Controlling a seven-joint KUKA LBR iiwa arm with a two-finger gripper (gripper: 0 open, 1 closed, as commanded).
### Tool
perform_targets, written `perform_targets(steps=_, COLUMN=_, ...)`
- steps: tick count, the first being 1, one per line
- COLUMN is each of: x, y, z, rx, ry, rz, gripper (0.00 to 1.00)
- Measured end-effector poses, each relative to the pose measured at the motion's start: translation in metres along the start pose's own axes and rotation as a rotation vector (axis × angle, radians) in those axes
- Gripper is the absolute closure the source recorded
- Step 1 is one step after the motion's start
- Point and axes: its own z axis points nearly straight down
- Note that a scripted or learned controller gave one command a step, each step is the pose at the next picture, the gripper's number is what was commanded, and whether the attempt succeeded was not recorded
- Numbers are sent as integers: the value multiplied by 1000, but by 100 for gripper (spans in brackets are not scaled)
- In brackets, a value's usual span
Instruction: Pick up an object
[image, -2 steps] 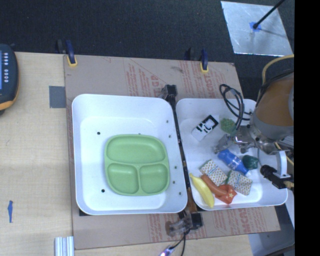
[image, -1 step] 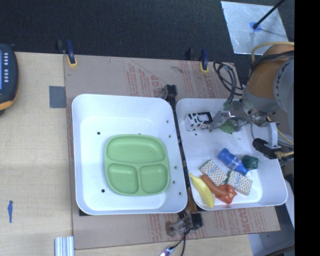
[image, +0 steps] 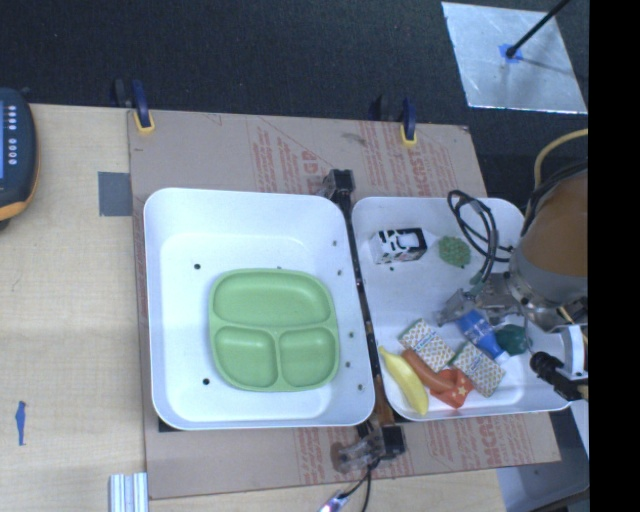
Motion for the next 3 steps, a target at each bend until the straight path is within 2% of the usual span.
perform_targets(steps=1, x=-1, y=0, z=-11, rx=0, ry=-1, rz=-4, gripper=100)
perform_targets(steps=2, x=36, y=12, z=-57, rx=-2, ry=0, rz=-3, gripper=100)
perform_targets(steps=3, x=130, y=70, z=-101, rx=-3, ry=2, rz=-2, gripper=100)
